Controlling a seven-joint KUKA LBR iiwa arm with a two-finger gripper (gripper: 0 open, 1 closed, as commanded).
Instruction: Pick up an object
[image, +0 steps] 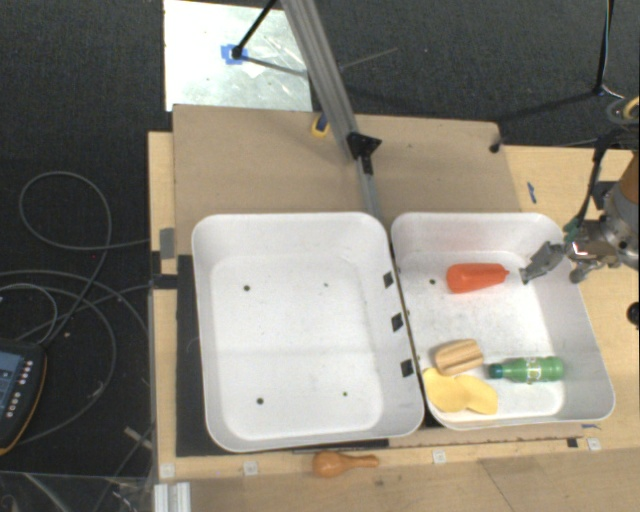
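While I hover: my gripper (533, 265) holds nothing; how far it's open, I cannot tell.
Orange carrot (476, 277): long axis left-right, tip toward me.

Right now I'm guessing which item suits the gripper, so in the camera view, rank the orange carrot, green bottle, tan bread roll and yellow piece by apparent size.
Largest to smallest:
1. Green bottle and yellow piece: too alike to rank.
2. Orange carrot
3. Tan bread roll
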